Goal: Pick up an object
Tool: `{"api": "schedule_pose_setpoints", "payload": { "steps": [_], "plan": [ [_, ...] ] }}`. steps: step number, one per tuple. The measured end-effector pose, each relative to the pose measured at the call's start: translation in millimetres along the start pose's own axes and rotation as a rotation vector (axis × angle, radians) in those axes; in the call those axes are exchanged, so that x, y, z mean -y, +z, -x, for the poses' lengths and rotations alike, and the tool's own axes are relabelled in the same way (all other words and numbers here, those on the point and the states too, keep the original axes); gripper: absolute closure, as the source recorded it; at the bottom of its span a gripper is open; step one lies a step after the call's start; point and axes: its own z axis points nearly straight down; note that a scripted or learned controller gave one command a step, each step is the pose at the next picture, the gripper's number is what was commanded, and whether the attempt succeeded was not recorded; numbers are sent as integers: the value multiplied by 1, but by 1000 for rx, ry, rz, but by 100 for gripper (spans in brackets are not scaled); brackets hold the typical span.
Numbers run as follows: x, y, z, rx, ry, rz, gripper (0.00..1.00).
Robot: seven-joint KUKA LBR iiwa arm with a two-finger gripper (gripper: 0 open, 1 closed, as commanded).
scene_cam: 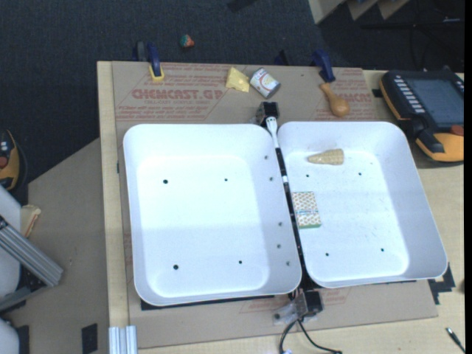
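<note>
Two objects lie in the right bin (413, 198). A tan cone-shaped piece (326, 157) rests on its side near the bin's far edge. A small flat patterned packet with a green edge (306, 209) lies close to the bin's left wall, near the divider between the bins. The left bin (140, 198) holds no objects.
On the brown board behind the bins lie a yellow wedge (237, 80), a small white-and-dark block (265, 82) and a wooden-handled tool (334, 99). Blue clamps (153, 59) hold the board's far edge. A black and orange pendant (431, 109) sits at the right.
</note>
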Motion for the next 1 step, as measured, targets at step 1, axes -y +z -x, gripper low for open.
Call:
{"api": "schedule_pose_setpoints", "payload": {
  "steps": [1],
  "plan": [
    [0, 7, -3, -7, -3, -14, 0]
  ]
}}
